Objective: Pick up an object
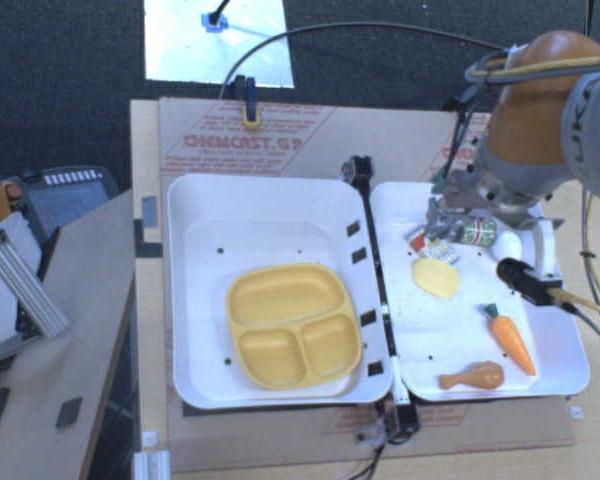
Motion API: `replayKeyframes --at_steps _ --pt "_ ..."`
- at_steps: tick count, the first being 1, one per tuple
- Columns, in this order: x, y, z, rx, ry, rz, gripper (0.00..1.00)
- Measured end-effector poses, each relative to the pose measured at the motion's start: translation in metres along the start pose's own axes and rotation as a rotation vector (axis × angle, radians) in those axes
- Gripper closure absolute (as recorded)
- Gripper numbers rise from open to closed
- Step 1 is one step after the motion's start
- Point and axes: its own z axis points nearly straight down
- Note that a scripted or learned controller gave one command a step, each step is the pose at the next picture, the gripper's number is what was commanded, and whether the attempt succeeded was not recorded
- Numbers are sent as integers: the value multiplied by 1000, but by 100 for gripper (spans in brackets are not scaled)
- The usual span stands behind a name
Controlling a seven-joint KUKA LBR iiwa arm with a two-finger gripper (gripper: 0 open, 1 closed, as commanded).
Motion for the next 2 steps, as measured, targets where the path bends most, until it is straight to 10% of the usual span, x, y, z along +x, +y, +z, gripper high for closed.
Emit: replayKeyframes --at_steps 2 --pt "116 -16 2 -3 1 -2 100"
